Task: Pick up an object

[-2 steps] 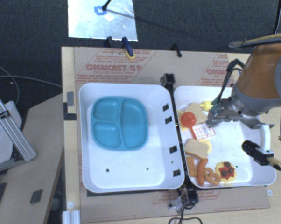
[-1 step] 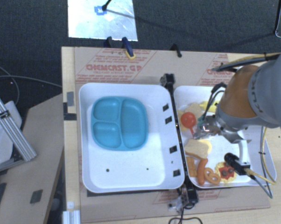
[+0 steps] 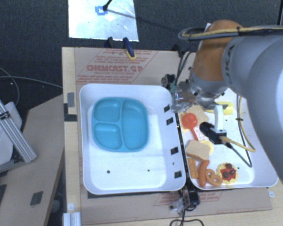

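1. left bin (image 3: 132,175): one blue three-compartment plate (image 3: 120,125).
2. right bin (image 3: 260,172): one red spoon (image 3: 189,121), one bread slice (image 3: 200,149), one toy pizza (image 3: 227,172).
3. gripper (image 3: 179,98) at the right bin's top-left corner; grip state cannot be told.

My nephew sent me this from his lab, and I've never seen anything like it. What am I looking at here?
This is one picture from a camera fixed above a bench, looking down at a slant. The big grey and orange shape on the right is a robot arm. Its claw is near where two shallow white bins meet. The left bin holds a blue divided plate. The right bin holds toy food: a bread slice, sausages, a small pizza and a red piece. The picture is too unclear to tell whether the claw holds anything.
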`<state>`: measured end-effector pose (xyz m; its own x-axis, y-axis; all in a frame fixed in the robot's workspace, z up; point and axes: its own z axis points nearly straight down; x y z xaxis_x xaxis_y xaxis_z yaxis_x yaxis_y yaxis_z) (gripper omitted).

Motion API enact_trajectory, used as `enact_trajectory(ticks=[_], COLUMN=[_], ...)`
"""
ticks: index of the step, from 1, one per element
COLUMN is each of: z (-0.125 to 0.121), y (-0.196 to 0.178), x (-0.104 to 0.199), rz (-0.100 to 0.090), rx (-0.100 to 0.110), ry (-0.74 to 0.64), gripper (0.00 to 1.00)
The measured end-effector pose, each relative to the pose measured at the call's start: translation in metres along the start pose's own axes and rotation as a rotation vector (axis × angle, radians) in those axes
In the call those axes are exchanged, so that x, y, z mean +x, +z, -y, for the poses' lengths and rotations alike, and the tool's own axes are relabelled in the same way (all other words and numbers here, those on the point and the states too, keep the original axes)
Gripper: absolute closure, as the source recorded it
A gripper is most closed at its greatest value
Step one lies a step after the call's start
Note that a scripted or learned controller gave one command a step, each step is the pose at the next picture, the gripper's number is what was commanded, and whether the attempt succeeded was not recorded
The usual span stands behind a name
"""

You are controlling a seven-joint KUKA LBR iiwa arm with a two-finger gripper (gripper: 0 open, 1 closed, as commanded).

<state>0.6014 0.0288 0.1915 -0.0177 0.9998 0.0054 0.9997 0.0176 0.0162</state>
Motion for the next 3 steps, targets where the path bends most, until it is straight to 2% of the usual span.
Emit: enact_trajectory(ticks=[1,2,3], z=[-0.02,-0.04,0.007], y=[0.008,0.096,0.099], x=[0.077,0.091,0.097], rz=[0.002,0.004,0.005], rx=[0.012,0.014,0.019], ry=[0.006,0.015,0.018], gripper=[1.0,1.0,1.0])
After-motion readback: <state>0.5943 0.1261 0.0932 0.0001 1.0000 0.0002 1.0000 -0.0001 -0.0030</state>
